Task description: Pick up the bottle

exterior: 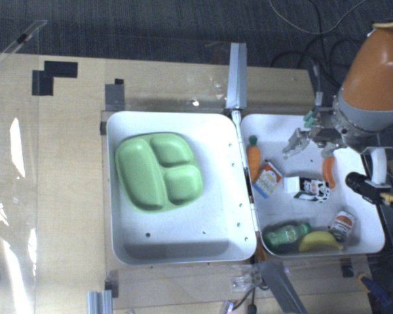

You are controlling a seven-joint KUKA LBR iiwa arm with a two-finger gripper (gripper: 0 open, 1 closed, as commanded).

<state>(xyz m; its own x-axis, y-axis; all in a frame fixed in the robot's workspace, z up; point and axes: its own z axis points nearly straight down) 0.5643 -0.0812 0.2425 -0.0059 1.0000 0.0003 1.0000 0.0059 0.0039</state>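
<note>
The green bottle (287,234) lies on its side along the front wall of the right bin (370,241), its cap end pointing toward a yellow banana (319,241) that touches it. My gripper (312,145) hangs over the bin's back half, well behind the bottle. Its fingers (294,144) are spread open and hold nothing. The grey wrist with its orange band (374,70) rises at the right.
The right bin also holds a carrot (253,159), a small carton (267,179), a black-and-white box (312,188), an orange stick-shaped item (328,169) and a can (342,224). A green divided plate (159,171) lies in the left bin (183,247).
</note>
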